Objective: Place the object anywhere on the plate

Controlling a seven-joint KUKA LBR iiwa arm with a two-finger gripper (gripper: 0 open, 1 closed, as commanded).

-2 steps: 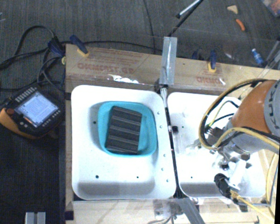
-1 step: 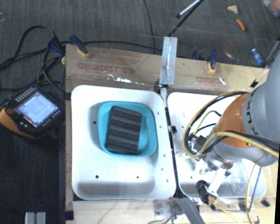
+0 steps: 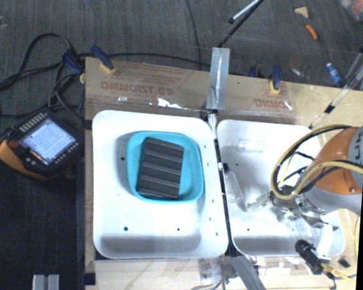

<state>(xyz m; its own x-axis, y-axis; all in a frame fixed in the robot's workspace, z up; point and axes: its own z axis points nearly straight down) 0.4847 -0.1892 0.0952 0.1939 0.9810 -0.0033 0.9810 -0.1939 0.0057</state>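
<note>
**benchwatcher:** Quick count of what's on the bench. Two white bins side by side: the left bin (image 3: 100, 228) and the right bin (image 3: 256, 147). One blue plate (image 3: 195, 173) sits in the left bin, a bit above its middle. One dark ribbed block (image 3: 161, 168) lies flat on that plate, inside the rim, with blue showing on all sides. So the object is on the plate, centre-left of the frame.

**kuka_kid:** And the arm?

**benchwatcher:** One arm (image 3: 345, 167), grey with the orange band, coming in at the right edge, over the right side of the right bin. The gripper (image 3: 283, 202) hangs low above that bin's floor, lower right of the frame, well apart from the block. I honestly can't tell if it's spread or closed, since it's a blur of metal and cable loops there. I can't make out anything held in it.

**kuka_kid:** Anything else around?

**benchwatcher:** One pendant (image 3: 44, 143) with a lit screen on the floor at the left, with black cables curling above it. Two clamps on the back board: one (image 3: 100, 58) at upper left, one (image 3: 274, 80) at upper right. One metal post (image 3: 218, 78) stands behind the seam between the bins.
</note>
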